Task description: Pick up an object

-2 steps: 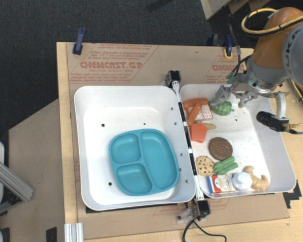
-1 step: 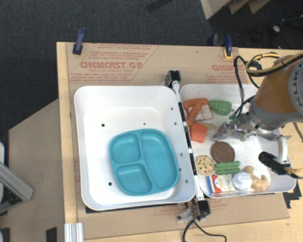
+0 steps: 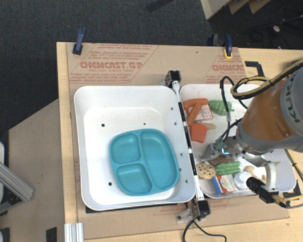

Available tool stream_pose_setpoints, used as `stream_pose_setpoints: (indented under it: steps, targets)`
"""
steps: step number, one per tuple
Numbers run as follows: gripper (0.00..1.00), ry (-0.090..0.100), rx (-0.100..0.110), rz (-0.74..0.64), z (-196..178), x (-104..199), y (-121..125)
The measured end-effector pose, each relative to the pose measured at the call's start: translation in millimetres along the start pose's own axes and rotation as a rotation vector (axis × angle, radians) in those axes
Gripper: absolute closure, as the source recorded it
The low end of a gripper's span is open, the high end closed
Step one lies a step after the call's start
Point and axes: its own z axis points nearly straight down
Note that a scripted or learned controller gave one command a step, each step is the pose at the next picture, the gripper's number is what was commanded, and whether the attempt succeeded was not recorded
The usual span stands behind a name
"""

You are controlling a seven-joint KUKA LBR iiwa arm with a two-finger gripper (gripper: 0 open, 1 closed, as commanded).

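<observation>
Several small items crowd the right bin (image 3: 288, 178); gripper (image 3: 218, 153) low among them, grip impossible to tell. You should centre on one item, the cookie (image 3: 206, 171) say, before lifting.

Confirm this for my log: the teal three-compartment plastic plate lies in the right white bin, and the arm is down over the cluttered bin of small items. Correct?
One slip: the camera view shows the teal three-compartment plastic plate in the left white bin, not the right. The arm is indeed down over the cluttered right white bin.
</observation>
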Motion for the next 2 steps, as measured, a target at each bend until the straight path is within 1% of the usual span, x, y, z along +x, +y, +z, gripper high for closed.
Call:
stream_pose_setpoints:
  steps: [1,2]
  targets:
    - [0.00,-0.002,-0.004,0.002,0,0,-16]
    - [0.00,-0.004,-0.007,0.000,0,-1,26]
